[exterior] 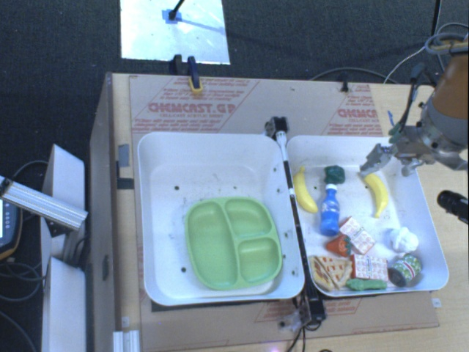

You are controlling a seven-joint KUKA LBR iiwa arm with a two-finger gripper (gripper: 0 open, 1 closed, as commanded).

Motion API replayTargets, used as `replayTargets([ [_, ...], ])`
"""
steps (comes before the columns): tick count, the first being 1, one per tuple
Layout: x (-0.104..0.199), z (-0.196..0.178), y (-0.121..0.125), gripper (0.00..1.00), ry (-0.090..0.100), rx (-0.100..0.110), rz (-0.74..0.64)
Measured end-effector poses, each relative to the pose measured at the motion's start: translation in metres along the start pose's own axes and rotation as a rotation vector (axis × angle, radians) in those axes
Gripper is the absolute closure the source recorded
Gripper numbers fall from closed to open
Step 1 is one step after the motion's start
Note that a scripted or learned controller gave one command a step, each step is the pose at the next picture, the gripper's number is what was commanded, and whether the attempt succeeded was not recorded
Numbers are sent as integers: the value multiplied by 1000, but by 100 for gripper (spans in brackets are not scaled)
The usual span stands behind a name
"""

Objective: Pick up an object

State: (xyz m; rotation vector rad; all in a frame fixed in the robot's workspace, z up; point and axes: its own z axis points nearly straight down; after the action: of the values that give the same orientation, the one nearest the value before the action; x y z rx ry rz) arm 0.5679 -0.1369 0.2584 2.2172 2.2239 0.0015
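Down at the lower edge of the right bin [432, 270] sits a crowded row: a waffle-patterned piece [330, 271], a green strip [366, 285], a red-and-white box [369, 267] and a dark round can [405, 270]. Just above them, a second small box [357, 234], a red piece [338, 246] and a white crumpled lump [402, 238]. Moving up, a blue bottle [330, 209] stands near the bin's left side with a dark green lump [335, 173] above it, a yellow banana [304, 190] along the divider and another banana [377, 193] toward the right. Hovering at that second banana's upper end is the gripper [386, 155], fingers spread, nothing between them. Over on the left, the other bin [161, 160] carries a green divided tray [233, 242]. Both bins rest on the table [220, 101].
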Motion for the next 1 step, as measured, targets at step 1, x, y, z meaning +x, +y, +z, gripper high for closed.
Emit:
replayTargets([
  [1,-1,124,-37,0,1,3,2],
])
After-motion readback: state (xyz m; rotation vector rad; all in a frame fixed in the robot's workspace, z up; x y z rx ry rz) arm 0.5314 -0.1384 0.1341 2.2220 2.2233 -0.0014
